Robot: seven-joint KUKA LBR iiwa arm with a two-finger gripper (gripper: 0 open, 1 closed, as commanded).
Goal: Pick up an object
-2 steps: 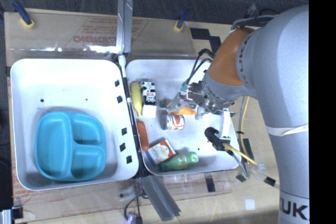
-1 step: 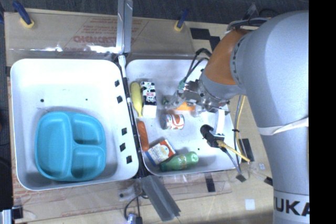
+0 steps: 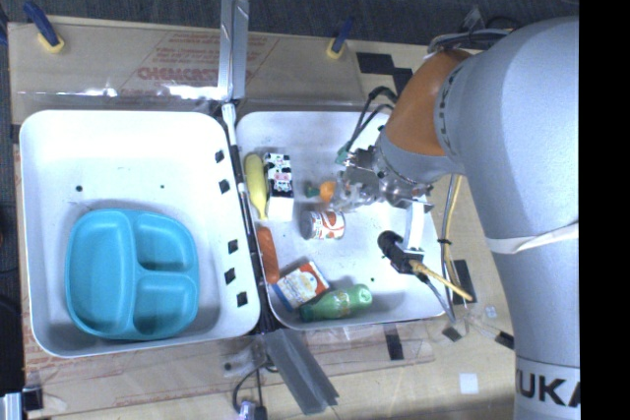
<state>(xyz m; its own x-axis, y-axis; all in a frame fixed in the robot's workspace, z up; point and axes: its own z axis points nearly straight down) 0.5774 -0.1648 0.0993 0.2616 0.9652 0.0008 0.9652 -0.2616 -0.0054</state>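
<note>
My gripper hangs low over the middle of the right bin, reaching in from the right. Just left of it lies a small orange piece. A red and white can lies on its side directly below the gripper, very close to it. Whether anything is held is hidden by the wrist. Along the bin's left wall lie a yellow banana, a black and white carton and a white block.
An orange carrot, a small printed carton and a green bottle lie near the right bin's front edge. The left bin holds a blue divided plate.
</note>
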